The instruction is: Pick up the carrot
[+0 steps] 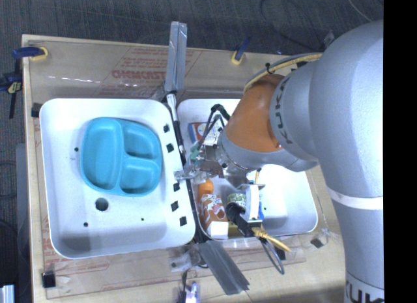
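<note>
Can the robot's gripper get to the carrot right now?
Probably yes. The gripper hangs right above the orange carrot in the right bin, with nothing lying over it, though packets crowd close beside it.

Arm [339, 132]: reaching in from the frame's right, filling the right side.
Orange band [255, 120]: sitting right of centre, above the wrist.
Gripper [199, 165]: pointing down near centre.

Blue divided plate [122, 156] in left bin [65, 230]; packets [212, 210] in right bin [303, 214].
</note>
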Motion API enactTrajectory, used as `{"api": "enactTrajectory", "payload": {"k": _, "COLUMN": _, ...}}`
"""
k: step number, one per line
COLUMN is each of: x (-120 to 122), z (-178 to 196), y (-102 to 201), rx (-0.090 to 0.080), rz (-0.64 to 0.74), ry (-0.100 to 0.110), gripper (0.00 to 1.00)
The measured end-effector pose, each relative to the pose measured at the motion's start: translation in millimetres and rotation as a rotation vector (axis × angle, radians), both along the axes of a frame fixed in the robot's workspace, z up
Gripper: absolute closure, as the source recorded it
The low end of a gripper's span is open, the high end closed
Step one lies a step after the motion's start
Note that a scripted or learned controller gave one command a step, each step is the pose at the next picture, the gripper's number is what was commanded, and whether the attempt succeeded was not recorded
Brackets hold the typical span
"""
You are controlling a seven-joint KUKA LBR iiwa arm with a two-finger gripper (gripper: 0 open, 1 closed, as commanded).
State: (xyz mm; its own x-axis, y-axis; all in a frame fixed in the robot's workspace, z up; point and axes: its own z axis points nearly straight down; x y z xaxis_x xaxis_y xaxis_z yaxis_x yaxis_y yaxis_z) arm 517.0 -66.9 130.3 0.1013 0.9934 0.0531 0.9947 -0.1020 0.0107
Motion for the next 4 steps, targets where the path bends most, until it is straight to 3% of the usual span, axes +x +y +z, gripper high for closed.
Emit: {"api": "enactTrajectory", "payload": {"k": 4, "x": -0.2, "z": -0.4, "y": 0.4, "rx": 0.0, "rz": -0.028, "ry": 0.003, "gripper": 1.0}}
